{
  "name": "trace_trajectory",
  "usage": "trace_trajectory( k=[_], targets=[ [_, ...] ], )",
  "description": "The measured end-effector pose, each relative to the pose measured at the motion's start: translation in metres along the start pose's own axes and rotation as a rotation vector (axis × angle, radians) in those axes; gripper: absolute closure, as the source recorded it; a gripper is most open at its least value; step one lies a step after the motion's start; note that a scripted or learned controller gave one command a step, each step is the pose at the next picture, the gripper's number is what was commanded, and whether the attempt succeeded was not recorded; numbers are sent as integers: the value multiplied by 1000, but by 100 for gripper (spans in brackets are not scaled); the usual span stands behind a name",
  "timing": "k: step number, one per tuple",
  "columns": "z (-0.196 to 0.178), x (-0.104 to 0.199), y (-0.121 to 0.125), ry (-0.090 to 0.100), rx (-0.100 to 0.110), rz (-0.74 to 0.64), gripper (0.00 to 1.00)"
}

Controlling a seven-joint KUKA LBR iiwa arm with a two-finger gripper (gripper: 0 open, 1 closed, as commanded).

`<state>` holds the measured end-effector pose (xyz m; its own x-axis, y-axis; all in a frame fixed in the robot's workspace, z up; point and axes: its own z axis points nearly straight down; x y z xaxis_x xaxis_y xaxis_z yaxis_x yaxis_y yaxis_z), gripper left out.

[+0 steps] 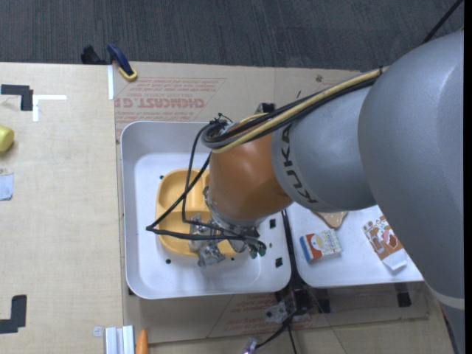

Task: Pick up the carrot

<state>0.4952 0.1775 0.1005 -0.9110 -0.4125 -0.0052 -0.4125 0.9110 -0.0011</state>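
While the grey arm (383,124) with its orange band (247,175) reaches in from the right and covers much of the bench, we see its pincer (210,253) low over the left white bin (140,220). Whether the pincer is released or clenched we cannot tell, since the wrist and a loop of black cables (188,198) hide its tips. Directly under the pincer and spreading to its left lies a yellow-orange dish-like object (175,198), resting on the bin floor; the wrist covers its right part. We cannot make out a carrot with certainty; if it lies in this bin, the arm is covering it. To the right of the pincer, in the right white bin (346,271), we see a small printed box (321,245) near the dividing edge, and further right a second printed packet (383,240), partly under the arm. Well to the left of the pincer, out on the bare bench (59,220), a small yellow thing (5,139) sits at the frame edge. Up and left of the pincer, beyond the bin, lies a blue-and-yellow clamp (122,63).
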Motion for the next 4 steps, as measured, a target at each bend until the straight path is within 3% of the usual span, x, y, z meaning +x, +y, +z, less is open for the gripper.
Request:
trace_trajectory(
  k=[1,2,3,4],
  targets=[
    [-42,-15,7,5,1,351,100],
    [-60,8,-8,6,1,377,100],
    [-117,26,-41,7,1,451,100],
    [-91,65,-106,2,-3,260,100]
  ],
)
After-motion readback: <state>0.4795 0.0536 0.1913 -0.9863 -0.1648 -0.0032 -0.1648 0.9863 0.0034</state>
